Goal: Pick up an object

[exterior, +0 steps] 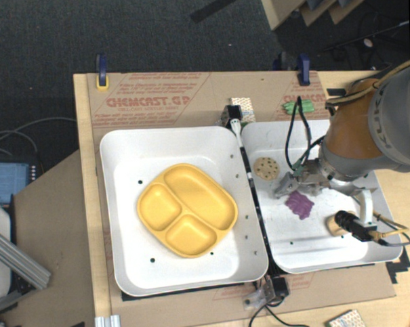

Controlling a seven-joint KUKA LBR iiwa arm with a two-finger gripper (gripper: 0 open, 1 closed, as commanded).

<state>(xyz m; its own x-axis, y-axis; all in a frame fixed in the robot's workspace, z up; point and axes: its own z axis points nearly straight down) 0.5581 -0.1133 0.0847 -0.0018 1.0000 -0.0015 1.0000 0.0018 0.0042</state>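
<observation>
Purple object [300,204] lies in right bin [317,253], mid-floor, no clear long axis, lumpy blob. Gripper [292,183] sits just up-left of it, near or touching its upper edge; finger state cannot be told from this slant, nothing visibly pinched. Round tan cookie-like piece [265,167] lies further up-left. Left bin [119,217] holds yellow divided tray [186,209], well apart. Likely next: shift slightly down-right onto the purple piece

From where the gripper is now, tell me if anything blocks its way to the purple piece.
Nothing visible does. The gripper sits in the right bin, just up and left of the purple piece. The round cookie lies further left, off that path.
</observation>
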